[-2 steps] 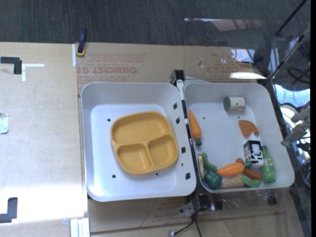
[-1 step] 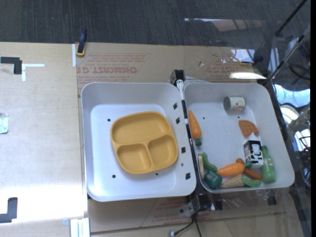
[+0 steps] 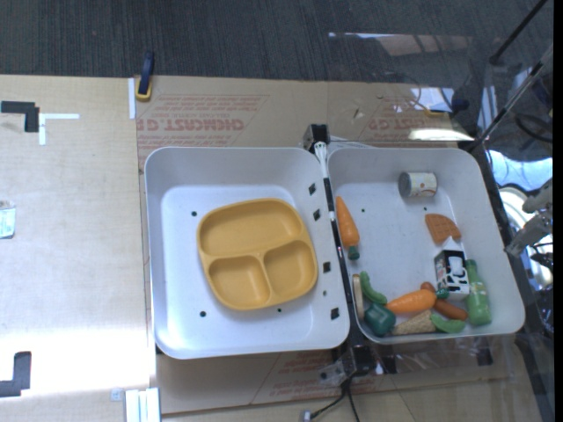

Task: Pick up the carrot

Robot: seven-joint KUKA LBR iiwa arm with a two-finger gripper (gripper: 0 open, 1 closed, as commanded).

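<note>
**A:** Well, where do we see the carrot?

**B:** We see two. One carrot lies in the right bin, lengthwise along its left wall and just beside it, with its green top toward the near end. It has bare floor on its right side and nothing lying on it.

**A:** And the other?

**B:** The second carrot lies crosswise near the front of the same bin, packed in among other toy food. A dark green pepper sits just in front of its left end. A black-and-white box stands just behind its right end. A green cucumber lies near the right wall.

**A:** What else is in that bin?

**B:** We see a small can on its side near the far wall, and an orange wedge well apart from both carrots.

**A:** And the left bin?

**B:** It holds a yellow divided plate, lying flat in the middle with three compartments.

**A:** How does the arm stand?

**B:** We make out pale grey, blurred hardware at the right edge, outside the right bin's rim and well apart from both carrots. We cannot read a pose from it, and we cannot tell how wide the gripper stands or whether it has hold of anything.
</note>
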